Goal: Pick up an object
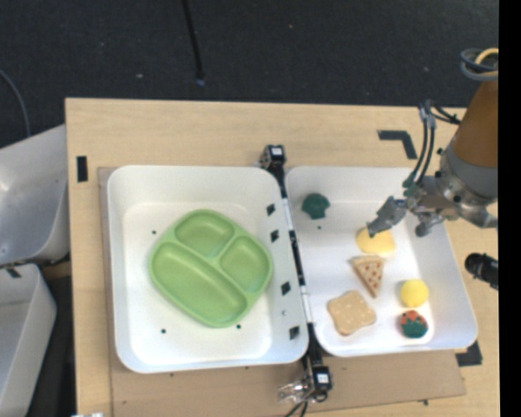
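White bins sit side by side on a tan bench [200, 133]. Left bin [130, 320] holds a green divided plate [210, 268], lying flat, tilted a bit in the view, three compartments.

Right bin [451, 320] has the small stuff: dark green lump [315, 204] near the upper left corner, yellow blob [376, 242] mid-bin, pizza wedge [370, 275] just below it, toast slice [351, 312] lower down and left of the wedge, yellow ball [414, 293] to the right, and a multicoloured ball [412, 323] just beneath that, near the bin's front wall. Wedge and toast close but apart; the two balls nearly touching.

Arm comes in from the right, orange band [479, 137] above the grey wrist. Gripper [407, 219] hangs over the right bin's upper right part; fingers spread apart, one finger [384, 217] tip right at the top edge of the yellow blob (touching or just above, can't tell from this angle), other finger [430, 223] off to the right over bare bin floor. Nothing between the fingers.

Black clips [273, 155] at the seam between the bins, top and bottom.
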Tool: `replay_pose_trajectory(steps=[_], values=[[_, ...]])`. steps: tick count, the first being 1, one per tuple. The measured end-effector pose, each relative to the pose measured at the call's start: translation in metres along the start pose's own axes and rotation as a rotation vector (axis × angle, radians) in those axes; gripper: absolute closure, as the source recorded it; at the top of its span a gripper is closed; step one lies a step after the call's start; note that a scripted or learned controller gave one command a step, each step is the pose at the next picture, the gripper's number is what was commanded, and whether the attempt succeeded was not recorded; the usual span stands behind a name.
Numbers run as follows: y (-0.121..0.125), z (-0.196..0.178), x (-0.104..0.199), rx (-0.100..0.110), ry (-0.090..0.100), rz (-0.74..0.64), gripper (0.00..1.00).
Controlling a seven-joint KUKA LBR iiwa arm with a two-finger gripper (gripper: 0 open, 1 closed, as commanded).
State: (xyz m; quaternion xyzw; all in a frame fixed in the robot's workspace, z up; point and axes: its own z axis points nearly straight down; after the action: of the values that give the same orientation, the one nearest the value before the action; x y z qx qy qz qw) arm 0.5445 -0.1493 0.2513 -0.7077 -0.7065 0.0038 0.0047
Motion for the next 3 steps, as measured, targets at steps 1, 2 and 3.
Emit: replay_pose_trajectory(steps=[1, 2, 3], values=[[0.002, -0.007, 0.0, -0.013, -0.003, -0.003, 0.0], [-0.002, 0.039, -0.008, -0.009, -0.002, -0.001, 0.0], [-0.001, 0.082, -0.011, -0.008, -0.002, 0.0, 0.0]])
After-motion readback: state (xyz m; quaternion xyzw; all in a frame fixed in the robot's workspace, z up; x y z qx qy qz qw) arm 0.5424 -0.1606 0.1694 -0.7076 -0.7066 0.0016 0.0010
